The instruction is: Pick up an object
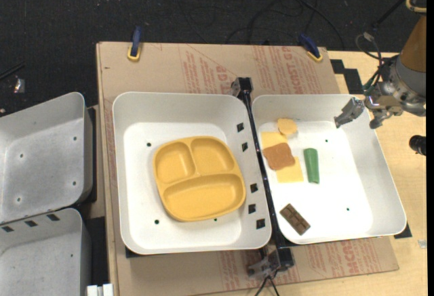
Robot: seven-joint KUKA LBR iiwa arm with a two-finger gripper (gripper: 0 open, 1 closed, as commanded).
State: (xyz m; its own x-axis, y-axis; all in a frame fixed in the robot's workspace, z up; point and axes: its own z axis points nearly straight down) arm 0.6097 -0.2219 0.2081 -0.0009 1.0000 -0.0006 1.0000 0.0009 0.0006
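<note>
The right bin holds several toy foods: a small round yellow piece, a brown slab lying on yellow slices, a green stick and a dark brown bar. My gripper hangs over the bin's far right corner, to the right of the foods and apart from them. Its fingers are spread open with nothing between them.
The left bin holds a yellow compartment plate. A black divider runs between the bins. Grey metal trays lie to the left of the bench. Cables cross the floor behind.
</note>
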